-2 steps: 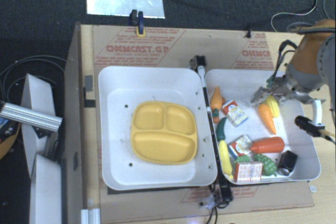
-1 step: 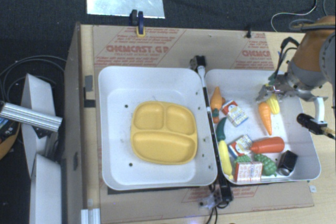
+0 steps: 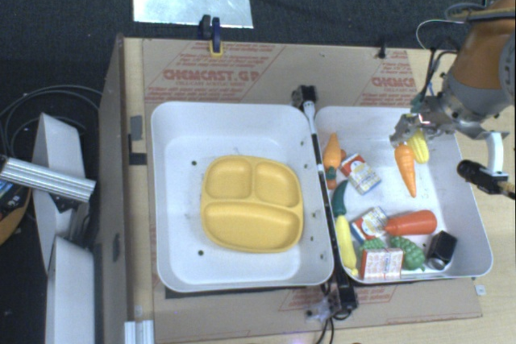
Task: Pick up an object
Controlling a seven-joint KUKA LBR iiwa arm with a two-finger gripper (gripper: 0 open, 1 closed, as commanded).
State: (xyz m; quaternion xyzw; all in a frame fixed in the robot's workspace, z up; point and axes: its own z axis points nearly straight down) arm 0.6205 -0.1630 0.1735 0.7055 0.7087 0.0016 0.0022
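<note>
Two bins (image 3: pixel 165 173) on the bench; gripper (image 3: pixel 411 133) sat low over the right one's far corner, beside the corn cob (image 3: pixel 418 147) and carrot (image 3: pixel 406 169). Couldn't tell whether it had closed on anything. Risk: both pieces lay touching, so a grab could clip both or knock one away.

Yellow tray (image 3: pixel 251 202) (3 sections), 2 orange carrots (image 3: pixel 405 166), possibly black block (image 3: pixel 441 248).
</note>
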